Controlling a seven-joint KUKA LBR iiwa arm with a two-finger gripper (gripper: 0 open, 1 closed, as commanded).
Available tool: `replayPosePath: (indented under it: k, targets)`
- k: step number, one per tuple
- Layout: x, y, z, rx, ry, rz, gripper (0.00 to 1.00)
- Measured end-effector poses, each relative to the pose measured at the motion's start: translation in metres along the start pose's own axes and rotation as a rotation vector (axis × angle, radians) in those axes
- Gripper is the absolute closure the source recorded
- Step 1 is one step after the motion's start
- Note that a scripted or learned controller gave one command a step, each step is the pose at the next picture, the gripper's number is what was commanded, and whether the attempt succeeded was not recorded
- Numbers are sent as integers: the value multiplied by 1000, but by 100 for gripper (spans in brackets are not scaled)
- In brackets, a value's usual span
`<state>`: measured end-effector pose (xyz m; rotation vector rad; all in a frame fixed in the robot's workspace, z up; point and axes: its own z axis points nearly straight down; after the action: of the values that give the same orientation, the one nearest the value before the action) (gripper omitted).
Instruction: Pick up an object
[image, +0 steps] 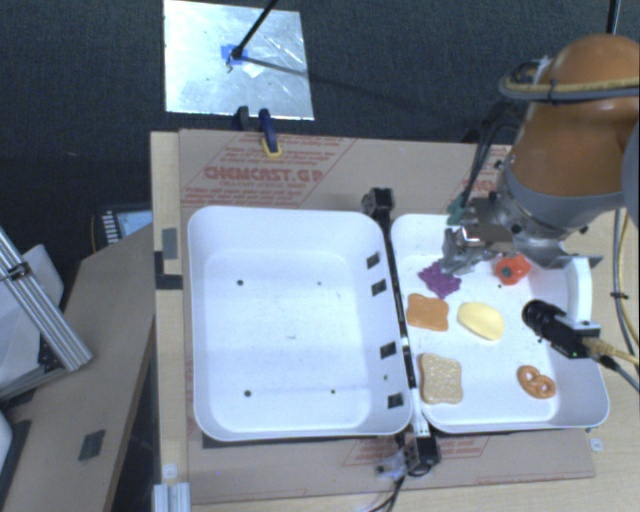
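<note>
Seen from my remote desk: the gripper (462, 248) hangs low in the right bin (592, 402), right over a purple piece (438, 279); I cannot tell whether it is open or closed, or gripping anything; crowding round are one red piece (512, 269), one orange slab (428, 313), one yellow lump (481, 321), one bread slice (441, 379) and one pretzel (536, 381); six items share that bin; the left bin (290, 330) adjoins.

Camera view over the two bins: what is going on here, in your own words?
A robot arm reaches in from the right, its hand low over the right bin, just above a purple toy. Nothing is visibly held. A bread slice, a pretzel and a yellow piece lie nearby in that bin.
</note>
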<state>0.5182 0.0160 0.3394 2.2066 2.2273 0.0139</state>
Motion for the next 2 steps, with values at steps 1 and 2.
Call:
replayPosePath:
  k: [1, 2]
  targets:
    - [52, -13, -129, -6, 2, -1, 100]
    - [83, -30, -146, 6, 0, 2, 100]
